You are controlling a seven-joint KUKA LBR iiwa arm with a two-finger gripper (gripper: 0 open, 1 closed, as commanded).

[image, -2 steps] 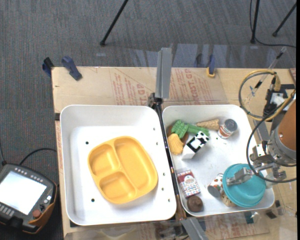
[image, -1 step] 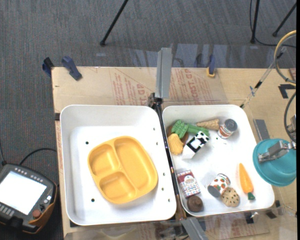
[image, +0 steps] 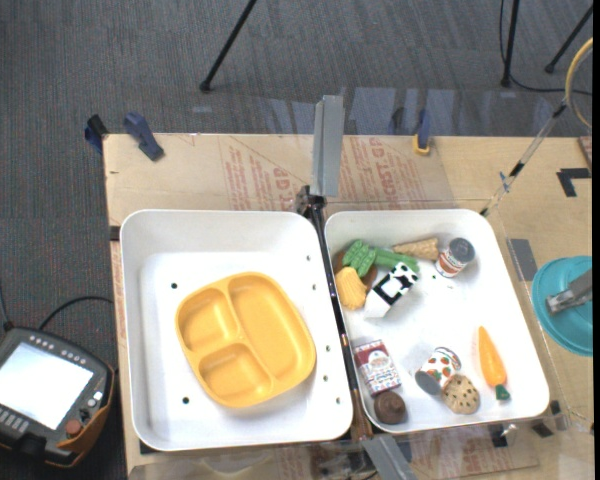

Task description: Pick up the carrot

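The carrot (image: 492, 358) is a small orange toy with a green tip. It lies in the right white bin (image: 480, 226), close to the right wall and towards the front, pointing away from me. Just to its left are a speckled cookie (image: 461, 395) and a tipped red-and-white can (image: 439, 366); they lie close to the carrot but apart from it.
The right bin also holds corn (image: 351, 288), a green vegetable (image: 365, 256), a black-and-white carton (image: 395, 285), another can (image: 457, 256), a red box (image: 378, 366) and a brown cupcake (image: 389, 406). A yellow divided plate (image: 245, 338) lies in the left bin (image: 140, 258). A teal round object (image: 570, 308) sits at the right edge.
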